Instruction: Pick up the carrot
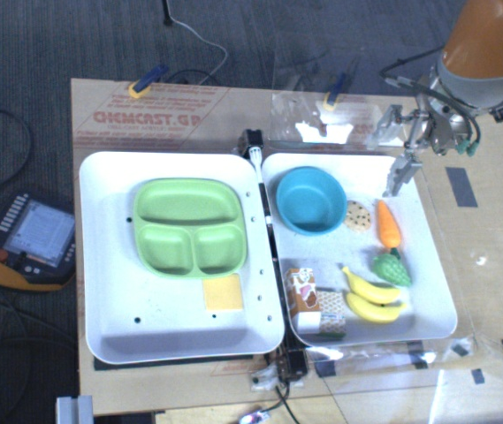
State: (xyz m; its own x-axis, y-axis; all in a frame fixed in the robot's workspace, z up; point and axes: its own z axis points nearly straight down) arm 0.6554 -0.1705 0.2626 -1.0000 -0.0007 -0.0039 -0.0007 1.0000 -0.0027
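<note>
The carrot [388,223] is orange and lies lengthwise near the right wall of the right bin [437,263], with a green leafy piece [392,268] at its near end. My gripper [396,154] hangs over the bin's far right corner, just beyond the carrot's far tip and apart from it. It looks open, and nothing is between its fingers; the lower finger [401,174] points down toward the carrot.
A blue bowl [311,200] and a cookie [357,215] sit left of the carrot. Bananas [370,300] and a small snack box [308,297] lie at the bin's near end. The left bin [101,263] holds a green divided plate [189,223] and a yellow square [223,291].
</note>
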